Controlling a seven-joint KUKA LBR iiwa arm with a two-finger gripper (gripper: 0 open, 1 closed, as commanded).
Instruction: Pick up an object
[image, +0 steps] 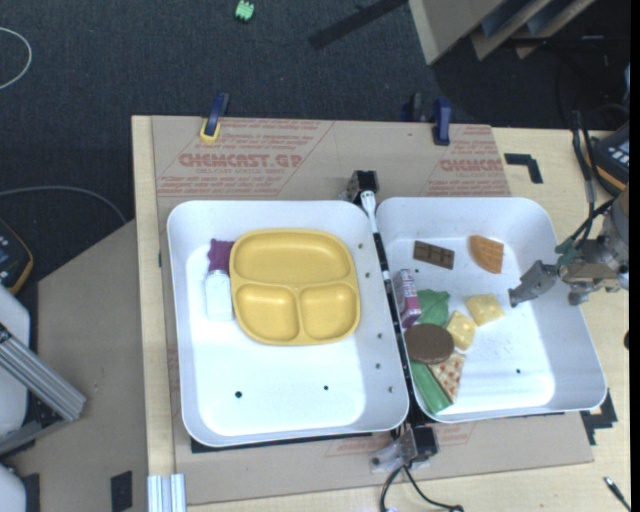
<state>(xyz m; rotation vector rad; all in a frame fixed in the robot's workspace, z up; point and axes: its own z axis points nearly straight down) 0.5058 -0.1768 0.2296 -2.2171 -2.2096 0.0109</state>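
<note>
The pincer (530, 288) hangs over the right bin (570, 370), right of a yellow block (484, 309); whether it is open or gripping cannot be told.

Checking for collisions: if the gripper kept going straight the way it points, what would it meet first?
Probably the pale yellow piece left of the gripper, though height above the right bin is unclear.

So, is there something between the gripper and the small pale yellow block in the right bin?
Nothing visible. The gripper is just right of the small pale yellow block, with bare white bin floor between them.
</note>
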